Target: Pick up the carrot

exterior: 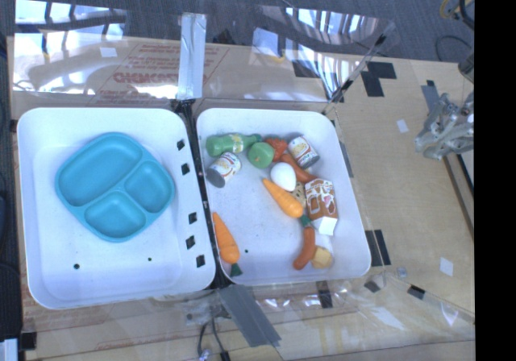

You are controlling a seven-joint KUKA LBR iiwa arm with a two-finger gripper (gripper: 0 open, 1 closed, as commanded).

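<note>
Well apart, carrot (pixel 283 198) in right bin (pixel 355 222), hand (pixel 442 132) outside

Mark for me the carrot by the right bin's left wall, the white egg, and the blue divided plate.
carrot (pixel 226 242), camera view, middle of its orange body.
white egg (pixel 282 176), camera view, centre of the shell.
blue divided plate (pixel 97 159), camera view, upper compartment.
</note>
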